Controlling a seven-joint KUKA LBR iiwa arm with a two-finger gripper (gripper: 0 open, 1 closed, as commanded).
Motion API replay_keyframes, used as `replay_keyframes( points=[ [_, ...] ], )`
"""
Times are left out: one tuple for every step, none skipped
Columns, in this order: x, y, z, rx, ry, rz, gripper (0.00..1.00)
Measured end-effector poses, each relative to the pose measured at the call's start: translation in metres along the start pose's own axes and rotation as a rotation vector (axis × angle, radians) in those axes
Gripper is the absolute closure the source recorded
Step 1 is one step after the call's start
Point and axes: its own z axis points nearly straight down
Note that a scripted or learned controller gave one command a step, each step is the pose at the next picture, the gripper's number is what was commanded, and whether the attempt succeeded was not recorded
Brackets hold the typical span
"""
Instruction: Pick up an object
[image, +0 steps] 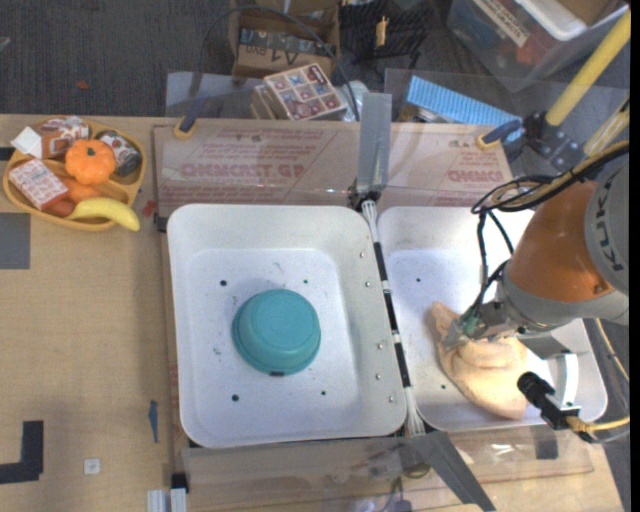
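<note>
Tan lump (487, 372) under gripper (470, 327)

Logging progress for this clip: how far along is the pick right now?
Done: the arm has reached into the right bin, and its pincer sits down at the pale, soft-looking object there. In hand: the grasp itself; whether anything is gripped cannot be seen. Left: lifting, since the object lies on the bin floor. The teal bowl rests upside down in the left bin, apart from the arm.
</note>
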Motion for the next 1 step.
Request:
replay_keyframes(
  points=[
    [0.0,0.0001,-0.0001,0.0,0.0,0.0,0.0]
  ],
)
